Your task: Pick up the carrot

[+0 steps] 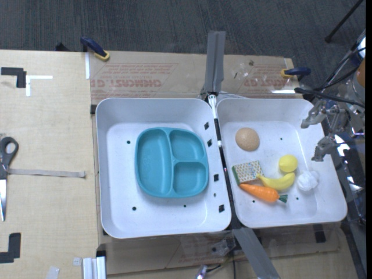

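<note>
An orange carrot [260, 192] with a small green stem end lies near the front of the right bin [273, 217], pointing left. A yellow banana [278, 181] lies right behind it and a speckled green block [247, 170] sits at its left end. My gripper [314, 135] hovers at the right bin's right wall, behind and to the right of the carrot and well apart from it. Its two fingers stand open with nothing between them.
The right bin also holds a tan egg-shaped thing [247, 139], a lemon [288, 164] and a white crumpled item [308, 181]. A blue divided plate [172, 162] lies in the left bin [110, 173]. Scissors [6, 156] rest on the bench at far left.
</note>
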### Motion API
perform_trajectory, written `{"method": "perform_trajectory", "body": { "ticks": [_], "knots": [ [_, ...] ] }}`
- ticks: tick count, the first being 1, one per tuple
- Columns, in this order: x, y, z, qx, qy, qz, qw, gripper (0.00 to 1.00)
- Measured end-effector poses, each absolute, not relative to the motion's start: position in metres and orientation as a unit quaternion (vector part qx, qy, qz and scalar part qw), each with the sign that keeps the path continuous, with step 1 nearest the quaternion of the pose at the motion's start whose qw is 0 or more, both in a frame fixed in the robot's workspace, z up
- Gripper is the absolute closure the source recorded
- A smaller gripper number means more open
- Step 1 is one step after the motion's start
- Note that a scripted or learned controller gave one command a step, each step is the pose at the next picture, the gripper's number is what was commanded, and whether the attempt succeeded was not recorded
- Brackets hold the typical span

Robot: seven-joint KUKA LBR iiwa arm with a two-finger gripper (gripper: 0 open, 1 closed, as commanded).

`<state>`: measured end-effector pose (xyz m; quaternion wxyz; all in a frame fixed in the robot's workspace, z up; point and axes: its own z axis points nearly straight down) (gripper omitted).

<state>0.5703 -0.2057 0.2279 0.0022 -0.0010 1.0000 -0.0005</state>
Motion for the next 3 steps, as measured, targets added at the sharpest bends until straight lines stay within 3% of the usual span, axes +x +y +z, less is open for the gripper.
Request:
{"method": "perform_trajectory", "body": {
  "ticks": [1,2,3],
  "knots": [
    [0.530,-0.141,0.154,0.112,0.994,0.0000,0.001,0.00],
    [0.501,-0.096,0.099,0.159,0.987,-0.0008,0.010,0.00],
    [0.506,-0.096,0.111,0.157,0.987,-0.0008,0.015,1.00]
  ]
}}
